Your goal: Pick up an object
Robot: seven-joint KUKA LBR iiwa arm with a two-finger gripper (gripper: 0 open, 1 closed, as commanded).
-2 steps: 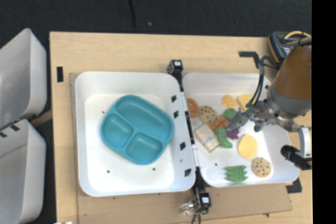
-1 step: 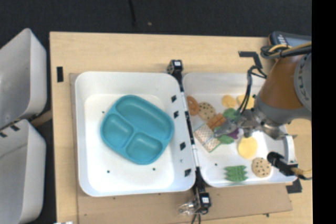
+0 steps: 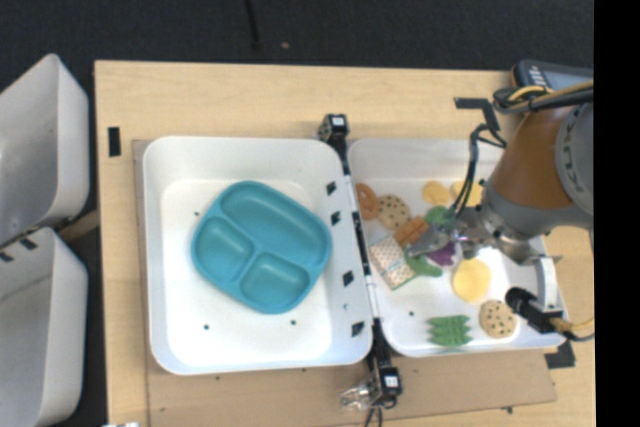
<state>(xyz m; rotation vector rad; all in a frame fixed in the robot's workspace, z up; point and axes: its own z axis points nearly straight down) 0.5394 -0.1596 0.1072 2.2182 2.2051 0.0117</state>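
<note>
Toy food (image 3: 420, 245) lies scattered in the right bin (image 3: 400, 153), right of frame centre; our gripper (image 3: 445, 240) sits low among it, and we cannot tell its state; a blue tray (image 3: 262, 245) fills the left bin (image 3: 160, 215)

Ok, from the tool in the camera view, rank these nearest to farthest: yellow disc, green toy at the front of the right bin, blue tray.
1. Yellow disc: right bin, just in front of the tool.
2. Green toy: same bin, near its front wall.
3. Blue tray: left bin, across the divider.
</note>
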